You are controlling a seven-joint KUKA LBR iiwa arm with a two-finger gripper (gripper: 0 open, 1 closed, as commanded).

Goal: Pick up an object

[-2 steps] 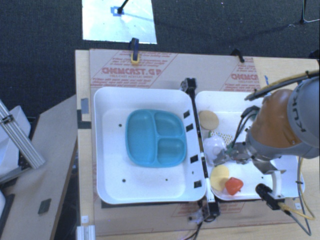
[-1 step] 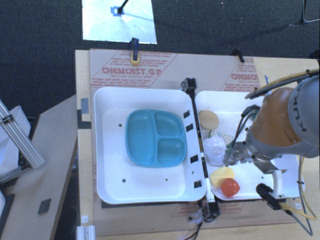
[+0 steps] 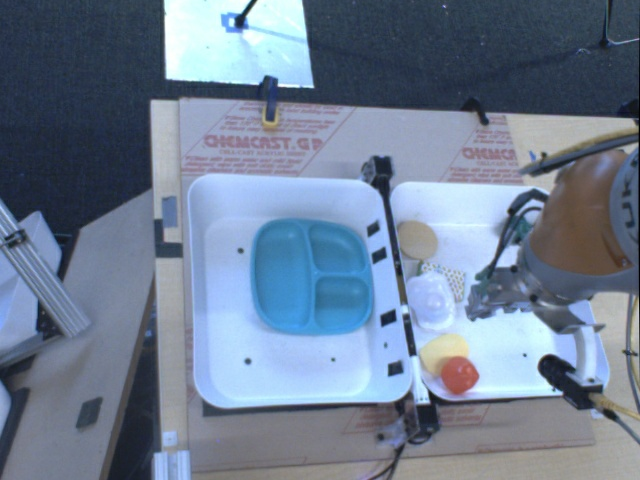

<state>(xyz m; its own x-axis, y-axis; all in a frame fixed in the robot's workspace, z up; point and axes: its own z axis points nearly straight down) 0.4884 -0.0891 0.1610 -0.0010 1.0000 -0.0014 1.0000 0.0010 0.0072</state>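
Observation:
In the right bin (image 3: 470,200) lie a tan round disc (image 3: 417,238), a clear whitish lump (image 3: 431,300) partly on a small dotted piece (image 3: 450,276), a yellow piece (image 3: 443,348) and a red ball (image 3: 460,375) touching it. My gripper (image 3: 480,301) hangs low over the middle of this bin, just right of the whitish lump and above the yellow piece. Nothing shows between it and any object. The left bin (image 3: 215,268) holds a blue divided plate (image 3: 310,276).
A black clip strip (image 3: 390,268) runs along the wall between the two bins. Both bins rest on a cardboard sheet (image 3: 300,133). Bare white bin floor (image 3: 515,353) lies under and in front of my wrist.

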